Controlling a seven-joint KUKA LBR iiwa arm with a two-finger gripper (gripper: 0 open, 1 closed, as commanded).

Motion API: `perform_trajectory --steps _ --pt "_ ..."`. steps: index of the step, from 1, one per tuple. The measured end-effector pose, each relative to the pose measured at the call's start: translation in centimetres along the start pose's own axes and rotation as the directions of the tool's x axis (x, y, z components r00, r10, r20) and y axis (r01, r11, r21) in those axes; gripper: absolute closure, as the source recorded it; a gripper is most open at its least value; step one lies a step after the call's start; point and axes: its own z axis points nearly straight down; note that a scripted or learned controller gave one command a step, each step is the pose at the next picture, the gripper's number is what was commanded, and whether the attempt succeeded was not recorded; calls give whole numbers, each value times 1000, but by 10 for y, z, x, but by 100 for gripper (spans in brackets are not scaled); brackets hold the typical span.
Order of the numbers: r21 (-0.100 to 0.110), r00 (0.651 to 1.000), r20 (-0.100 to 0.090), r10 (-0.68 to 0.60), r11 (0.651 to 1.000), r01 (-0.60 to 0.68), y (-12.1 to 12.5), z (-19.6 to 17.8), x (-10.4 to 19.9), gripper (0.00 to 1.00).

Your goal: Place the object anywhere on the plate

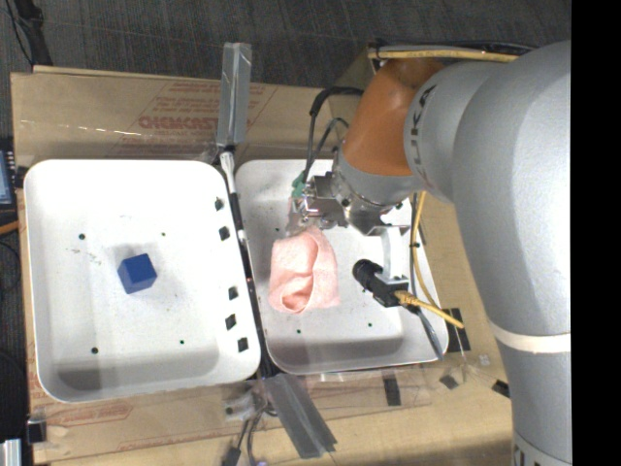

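Observation:
A small blue cube (137, 272) lies on the floor of the left bin (58, 192), left of its middle. In the right bin (272, 178) lies a pale pink, rounded item (303, 272) with a folded look; whether it is the plate is unclear. My gripper (312, 210) hangs over the right bin, right at the pink item's top edge, far from the cube. The wrist and the orange band (388, 115) cover the bin's back right part.
A grey divider strip (240, 250) with black clips separates the two bins. A black fitting with a yellow cable (383, 285) sits at the right bin's right side. Cardboard lies under both bins.

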Motion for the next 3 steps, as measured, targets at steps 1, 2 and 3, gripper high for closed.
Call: perform_trajectory --steps 1,2,3 --pt "0 1000 1 -7 1000 7 0 -40 1 100" --pt "4 915 0 -402 915 402 -13 -29 55 100" --pt "3 682 0 -732 682 732 -33 -23 103 100"
